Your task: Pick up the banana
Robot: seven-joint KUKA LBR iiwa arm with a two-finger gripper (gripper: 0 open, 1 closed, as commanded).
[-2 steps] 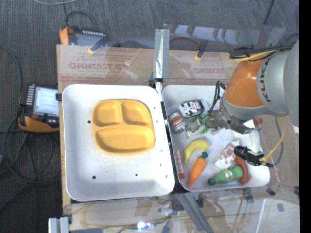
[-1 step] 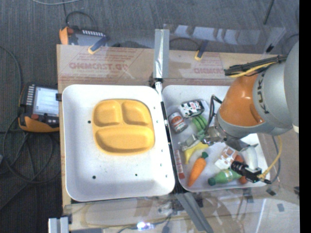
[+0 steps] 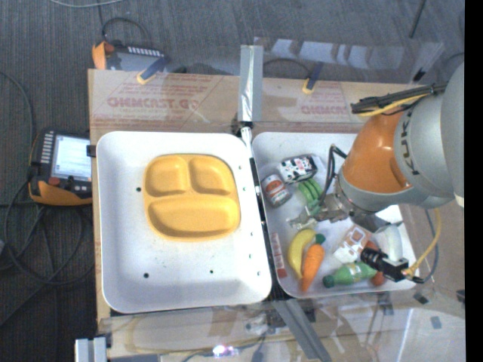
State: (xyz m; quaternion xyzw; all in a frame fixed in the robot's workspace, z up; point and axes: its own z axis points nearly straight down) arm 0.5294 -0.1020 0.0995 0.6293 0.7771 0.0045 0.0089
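Jaws (image 3: 311,216) above cluttered right bin (image 3: 264,145)

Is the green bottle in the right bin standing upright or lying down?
Lying down. The green bottle shows its full length flat on the floor of the right bin, beside the carrot.

You'll find the banana (image 3: 299,249) at about five o'clock from the view's centre, in the right-hand bin (image 3: 266,164). It's yellow, curved, lying flat and near upright in view, touching the carrot (image 3: 310,263) on its right.
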